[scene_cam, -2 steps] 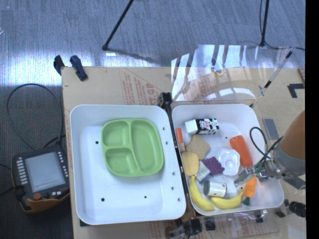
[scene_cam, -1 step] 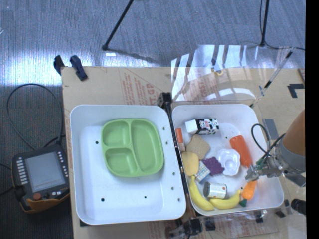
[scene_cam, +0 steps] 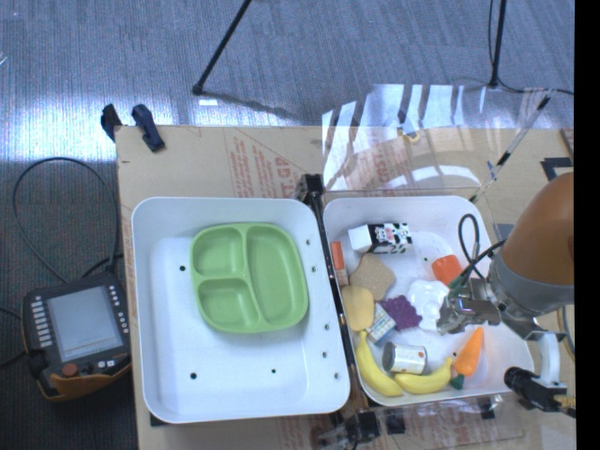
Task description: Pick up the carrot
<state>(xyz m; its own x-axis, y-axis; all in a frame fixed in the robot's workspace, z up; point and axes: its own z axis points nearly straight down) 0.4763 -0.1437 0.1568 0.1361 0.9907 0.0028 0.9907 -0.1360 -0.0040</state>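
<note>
Looking down at a slant, the camera view shows a brown counter [scene_cam: 234,162] carrying two white bins side by side. One green plate [scene_cam: 250,277] with three compartments lies in the left bin [scene_cam: 169,382], with bare white floor around it on every side. The right bin [scene_cam: 441,204] is crowded: one carrot [scene_cam: 468,353], one banana [scene_cam: 398,375], one small can [scene_cam: 405,356], one black-and-white carton [scene_cam: 388,236], one purple piece [scene_cam: 403,310], one tan slice [scene_cam: 373,274], one orange block [scene_cam: 446,269] and one white lump [scene_cam: 428,296]. The carrot lies tilted near the bin's front right corner, its green end just beside the banana's tip. The end effector [scene_cam: 459,313] hangs over the bin's right part, just above and left of the carrot's upper end; whether it is released or clenched cannot be told, and nothing shows between its parts. Free floor in this bin remains mainly along the back wall. On the floor to the left lies one pendant [scene_cam: 80,328], and two blue clamps [scene_cam: 131,122] sit at the counter's back left corner.
</note>
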